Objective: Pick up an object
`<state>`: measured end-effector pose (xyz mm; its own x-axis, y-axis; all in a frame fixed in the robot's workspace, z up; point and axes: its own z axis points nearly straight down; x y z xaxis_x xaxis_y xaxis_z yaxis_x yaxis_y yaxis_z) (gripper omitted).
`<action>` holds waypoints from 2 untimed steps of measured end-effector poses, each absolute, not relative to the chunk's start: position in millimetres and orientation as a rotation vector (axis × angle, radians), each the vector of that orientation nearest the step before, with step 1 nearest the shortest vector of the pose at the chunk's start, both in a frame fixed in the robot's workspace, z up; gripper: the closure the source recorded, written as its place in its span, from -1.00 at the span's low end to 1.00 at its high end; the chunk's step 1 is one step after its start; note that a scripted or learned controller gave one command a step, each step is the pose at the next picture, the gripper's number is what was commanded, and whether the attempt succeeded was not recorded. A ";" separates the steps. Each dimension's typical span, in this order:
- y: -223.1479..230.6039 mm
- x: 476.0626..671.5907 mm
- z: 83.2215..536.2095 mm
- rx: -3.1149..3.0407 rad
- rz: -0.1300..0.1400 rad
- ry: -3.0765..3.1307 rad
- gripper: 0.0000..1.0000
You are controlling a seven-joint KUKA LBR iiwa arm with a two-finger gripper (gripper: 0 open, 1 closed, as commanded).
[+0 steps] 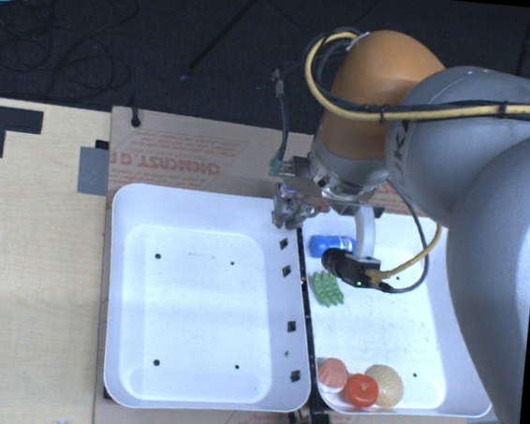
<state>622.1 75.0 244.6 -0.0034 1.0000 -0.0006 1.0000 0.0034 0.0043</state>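
Observation:
My gripper (pixel 288 214) hangs at the back of the bins, over the divider between the left bin (pixel 130 239) and the right bin (pixel 428 365). Just right of it in the right bin lies a blue object (pixel 329 245). A green ridged piece (pixel 327 289) lies a little nearer the front. In that bin's front corner sit a pink-and-white round piece (pixel 332 373), a red round object (pixel 360 390) and a tan ball (pixel 385 384). I see nothing between the fingers.
The grey arm with its orange band (pixel 383 78) covers the right bin's back and right side. A black cable (pixel 399 277) loops from the wrist over the right bin. Cardboard (pixel 195 157) lies under both bins.

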 end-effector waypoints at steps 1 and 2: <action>134.8 635.9 253.2 2.216 0.000 2.227 1.00; 195.6 580.5 251.2 2.217 -0.006 2.234 1.00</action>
